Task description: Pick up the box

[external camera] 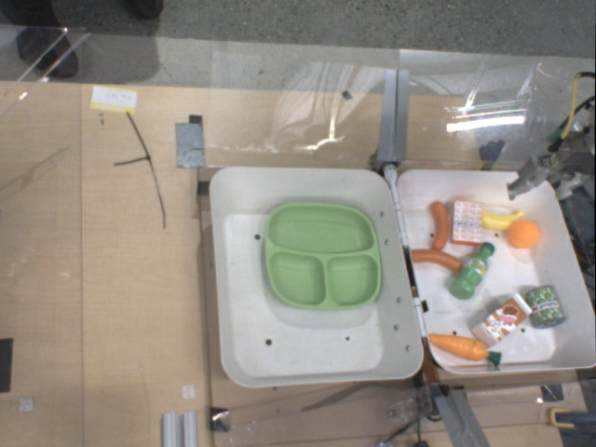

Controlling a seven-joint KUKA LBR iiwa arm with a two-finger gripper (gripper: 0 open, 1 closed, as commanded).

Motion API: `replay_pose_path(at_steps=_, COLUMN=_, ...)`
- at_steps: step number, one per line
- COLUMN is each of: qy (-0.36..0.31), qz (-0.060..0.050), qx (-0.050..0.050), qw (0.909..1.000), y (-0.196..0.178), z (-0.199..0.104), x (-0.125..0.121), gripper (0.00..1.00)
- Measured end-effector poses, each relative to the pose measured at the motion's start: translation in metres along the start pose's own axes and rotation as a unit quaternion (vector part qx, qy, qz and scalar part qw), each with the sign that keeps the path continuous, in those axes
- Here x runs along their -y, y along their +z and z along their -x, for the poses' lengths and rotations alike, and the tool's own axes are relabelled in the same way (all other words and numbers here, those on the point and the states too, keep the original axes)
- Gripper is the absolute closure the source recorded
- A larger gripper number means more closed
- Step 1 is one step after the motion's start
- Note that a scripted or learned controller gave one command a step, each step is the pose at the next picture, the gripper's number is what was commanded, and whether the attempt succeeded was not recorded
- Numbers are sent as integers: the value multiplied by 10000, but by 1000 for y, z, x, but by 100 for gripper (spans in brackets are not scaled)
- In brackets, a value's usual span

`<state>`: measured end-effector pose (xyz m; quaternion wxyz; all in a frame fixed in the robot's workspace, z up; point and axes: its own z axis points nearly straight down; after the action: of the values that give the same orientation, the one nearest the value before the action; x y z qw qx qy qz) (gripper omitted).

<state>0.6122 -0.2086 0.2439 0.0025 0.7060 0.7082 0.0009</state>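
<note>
A small pink and white box (467,222) lies flat in the right bin (419,198), near its back. A second red and white carton (503,321) lies tilted near the bin's front. My gripper (527,181) hangs over the back right part of this bin, to the upper right of the pink box and apart from it. Nothing is seen held in it. The arm's body runs off the right edge.
Around the boxes lie a yellow banana (501,219), an orange (524,235), two sausages (438,245), a green bottle (470,273), a green can (545,306) and a carrot (461,347). The left bin (233,343) holds a green divided plate (323,254).
</note>
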Motion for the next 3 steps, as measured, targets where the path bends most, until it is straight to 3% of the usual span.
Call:
replay_pose_path(at_steps=1, qy=-348, qz=9, qx=0, qw=9994, y=126, z=-38, x=-28, gripper=0)
replay_pose_path(at_steps=2, qy=-199, qz=-1, qx=-5, qw=9998, y=152, z=-79, x=-8, gripper=0)
replay_pose_path(at_steps=3, qy=-197, qz=52, qx=8, qw=9998, y=136, z=-78, x=-11, gripper=100)
